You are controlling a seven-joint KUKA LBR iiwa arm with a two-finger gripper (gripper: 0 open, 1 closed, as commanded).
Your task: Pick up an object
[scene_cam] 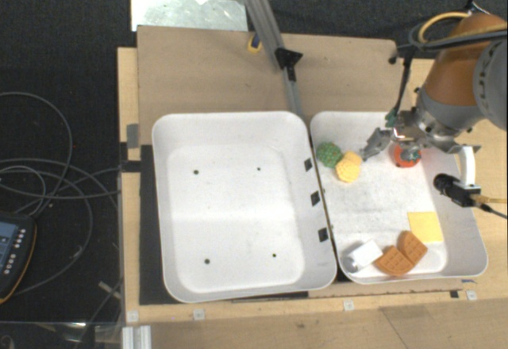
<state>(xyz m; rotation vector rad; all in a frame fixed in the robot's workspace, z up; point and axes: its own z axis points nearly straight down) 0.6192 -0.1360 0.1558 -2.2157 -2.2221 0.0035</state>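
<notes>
The gripper (394, 143) hung at the right bin's (476, 260) far edge, fingers spread and grasping nothing, apparently poised above the red object (407, 157).

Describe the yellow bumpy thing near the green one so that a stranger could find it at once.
Start at the right bin, the one the arm reaches over. Near its upper left corner, close to the wall shared with the left bin, two small lumpy pieces touch. The yellow lump is the lower right of the pair; its neighbour, the green lump, differs in colour, and the flat yellow square lies far lower.
</notes>
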